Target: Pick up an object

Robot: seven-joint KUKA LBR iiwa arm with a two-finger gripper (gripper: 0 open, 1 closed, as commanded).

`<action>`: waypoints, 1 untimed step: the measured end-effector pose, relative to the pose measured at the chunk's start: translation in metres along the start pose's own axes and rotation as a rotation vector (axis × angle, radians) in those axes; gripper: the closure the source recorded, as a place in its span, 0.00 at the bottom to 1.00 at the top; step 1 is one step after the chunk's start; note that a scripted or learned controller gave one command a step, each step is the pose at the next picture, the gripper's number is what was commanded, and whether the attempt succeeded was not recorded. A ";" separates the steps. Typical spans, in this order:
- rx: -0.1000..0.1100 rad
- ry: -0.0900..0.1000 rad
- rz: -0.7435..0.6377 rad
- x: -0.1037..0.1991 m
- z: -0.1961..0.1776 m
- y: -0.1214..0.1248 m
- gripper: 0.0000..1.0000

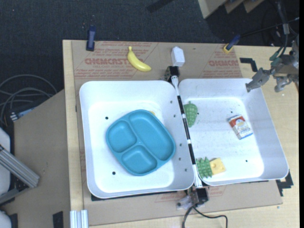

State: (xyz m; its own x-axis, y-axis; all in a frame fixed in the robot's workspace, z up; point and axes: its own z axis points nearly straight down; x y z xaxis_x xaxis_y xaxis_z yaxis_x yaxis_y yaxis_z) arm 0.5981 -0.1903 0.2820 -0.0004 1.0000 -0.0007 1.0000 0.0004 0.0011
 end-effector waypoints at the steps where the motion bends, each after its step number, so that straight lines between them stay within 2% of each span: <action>1: 0.005 0.002 0.002 -0.025 0.138 -0.015 0.00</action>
State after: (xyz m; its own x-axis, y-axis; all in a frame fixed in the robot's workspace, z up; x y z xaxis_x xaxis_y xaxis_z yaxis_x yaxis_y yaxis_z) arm 0.5836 -0.2153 0.1438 0.0013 1.0000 0.0010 1.0000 -0.0013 -0.0041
